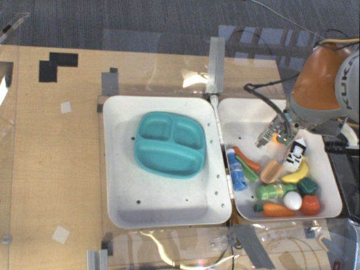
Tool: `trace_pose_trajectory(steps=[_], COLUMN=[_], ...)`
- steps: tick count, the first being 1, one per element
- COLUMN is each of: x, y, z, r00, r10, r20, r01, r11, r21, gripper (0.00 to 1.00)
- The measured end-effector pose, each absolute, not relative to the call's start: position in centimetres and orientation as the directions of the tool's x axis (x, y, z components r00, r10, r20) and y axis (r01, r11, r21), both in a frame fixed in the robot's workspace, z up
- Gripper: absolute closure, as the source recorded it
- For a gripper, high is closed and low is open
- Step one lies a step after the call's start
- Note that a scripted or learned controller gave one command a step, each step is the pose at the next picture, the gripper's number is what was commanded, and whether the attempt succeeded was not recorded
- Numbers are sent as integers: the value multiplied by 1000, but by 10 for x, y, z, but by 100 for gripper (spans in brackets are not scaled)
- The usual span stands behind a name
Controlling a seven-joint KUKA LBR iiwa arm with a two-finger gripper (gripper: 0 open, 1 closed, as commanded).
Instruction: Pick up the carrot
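Note:
The carrot, orange with a small green stem end, lies flat along the front wall of the right bin. It touches a white egg and sits just below a green bottle. My gripper hangs over the middle of the right bin, well behind the carrot and apart from it. A small orange patch shows right at the gripper's tip. The grey and orange arm hides the bin's back right corner.
Packed around the carrot are a red tomato, green pepper, banana, tan wooden piece, blue bottle, a slim red-orange piece and a black-and-white item. The left bin holds a teal divided plate.

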State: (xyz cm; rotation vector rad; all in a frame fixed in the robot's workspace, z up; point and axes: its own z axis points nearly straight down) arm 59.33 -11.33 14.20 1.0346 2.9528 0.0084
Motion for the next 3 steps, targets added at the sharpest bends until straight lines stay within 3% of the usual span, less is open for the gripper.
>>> trace_pose_trajectory(steps=[1, 2, 3], x=[606, 637, 621], y=[-5, -47, -95], z=[188, 269, 319], r00=[-807, -920, -998], r10=[591, 392, 65], r20=[-8, -15, -16], r01=[591, 392, 65], r11=[807, 920, 998], r21=[11, 5, -1], gripper=[100, 100, 100])
